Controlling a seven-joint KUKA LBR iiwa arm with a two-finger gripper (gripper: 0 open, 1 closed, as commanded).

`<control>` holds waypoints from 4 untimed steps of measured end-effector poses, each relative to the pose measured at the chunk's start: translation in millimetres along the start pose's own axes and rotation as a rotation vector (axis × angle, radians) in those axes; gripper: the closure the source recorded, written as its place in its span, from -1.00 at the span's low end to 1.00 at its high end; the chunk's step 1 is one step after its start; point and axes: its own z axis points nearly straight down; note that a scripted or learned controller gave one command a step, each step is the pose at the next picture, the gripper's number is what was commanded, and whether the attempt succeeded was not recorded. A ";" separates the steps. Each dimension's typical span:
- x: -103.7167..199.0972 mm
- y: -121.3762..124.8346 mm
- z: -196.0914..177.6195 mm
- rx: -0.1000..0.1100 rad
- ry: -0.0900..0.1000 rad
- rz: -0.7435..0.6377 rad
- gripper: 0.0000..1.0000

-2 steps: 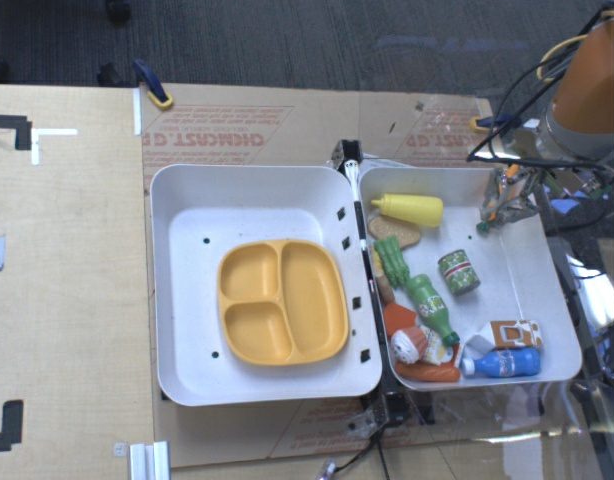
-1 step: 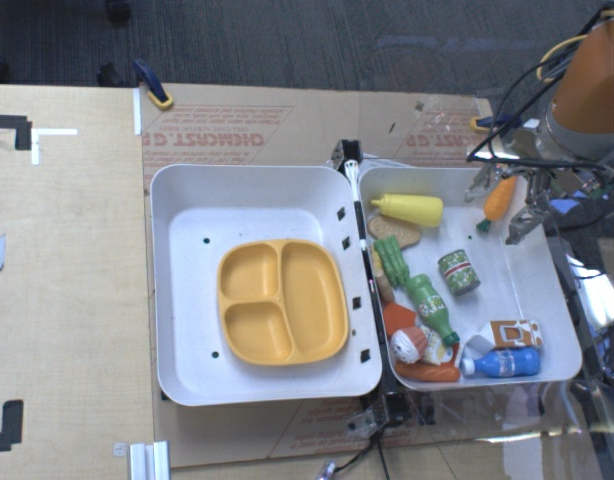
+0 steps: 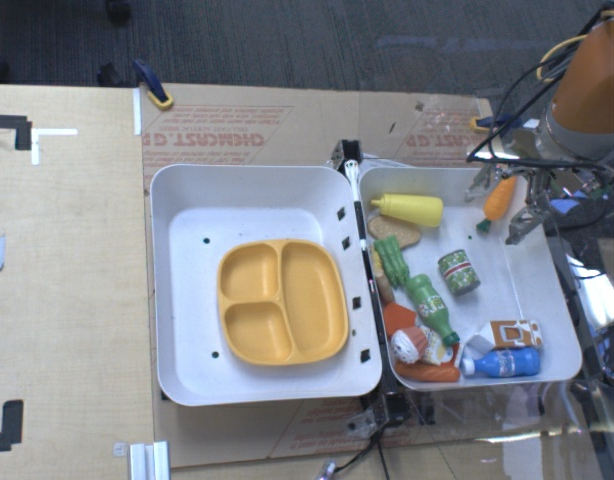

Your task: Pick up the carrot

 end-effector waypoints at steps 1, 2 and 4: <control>0.0 0.0 0.0 0.000 0.000 0.000 -1.00; 0.0 0.0 0.0 0.000 0.000 0.000 -1.00; 4.4 0.5 49.2 -0.008 0.012 -0.157 -1.00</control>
